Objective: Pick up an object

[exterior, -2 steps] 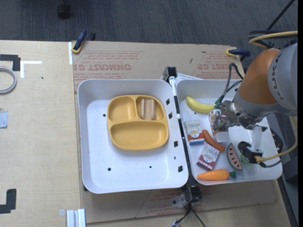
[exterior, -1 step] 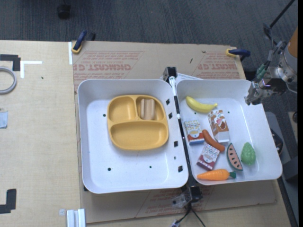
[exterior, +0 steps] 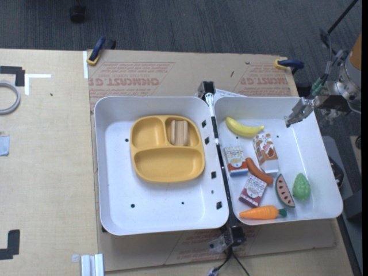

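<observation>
Pick not yet made: gripper (exterior: 294,117) at right bin's (exterior: 322,148) upper edge, jaws' state unclear, nothing visibly held; banana (exterior: 244,127) and carrot (exterior: 261,213) lie unlifted.

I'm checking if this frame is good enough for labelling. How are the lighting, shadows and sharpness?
Camera view: lighting is even and soft, with only faint shadows under the yellow tray and the banana. The white bins are bright but not blown out. The food items are fairly sharp; the gripper at the right looks slightly blurred, and small package print is unreadable.
</observation>
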{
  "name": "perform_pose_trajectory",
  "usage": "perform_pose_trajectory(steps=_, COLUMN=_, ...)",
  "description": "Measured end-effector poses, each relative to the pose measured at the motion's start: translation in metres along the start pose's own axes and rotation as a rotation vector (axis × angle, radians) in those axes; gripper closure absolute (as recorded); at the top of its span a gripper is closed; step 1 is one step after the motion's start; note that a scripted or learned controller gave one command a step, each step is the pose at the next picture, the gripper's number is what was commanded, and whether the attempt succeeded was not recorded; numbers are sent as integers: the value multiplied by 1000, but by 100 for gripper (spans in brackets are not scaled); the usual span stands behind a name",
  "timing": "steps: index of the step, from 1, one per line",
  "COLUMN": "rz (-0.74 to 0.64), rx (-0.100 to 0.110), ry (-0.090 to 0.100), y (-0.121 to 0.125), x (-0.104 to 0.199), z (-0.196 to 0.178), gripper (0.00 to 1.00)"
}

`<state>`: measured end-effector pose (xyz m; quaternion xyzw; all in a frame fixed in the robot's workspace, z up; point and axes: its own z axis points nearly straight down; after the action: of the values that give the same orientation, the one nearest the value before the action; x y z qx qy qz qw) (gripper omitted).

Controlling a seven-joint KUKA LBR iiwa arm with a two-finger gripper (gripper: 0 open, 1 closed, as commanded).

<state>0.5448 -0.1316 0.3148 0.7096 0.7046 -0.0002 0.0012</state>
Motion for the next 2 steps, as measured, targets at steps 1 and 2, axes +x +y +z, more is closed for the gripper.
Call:
perform_pose_trajectory(steps=1, rz=-201, rx=2, ry=2, y=19, x=29, z=142, gripper=0)
perform_pose_trajectory(steps=2, rz=-313, rx=-12, ry=-5, y=31, x=31, z=206, gripper=0)
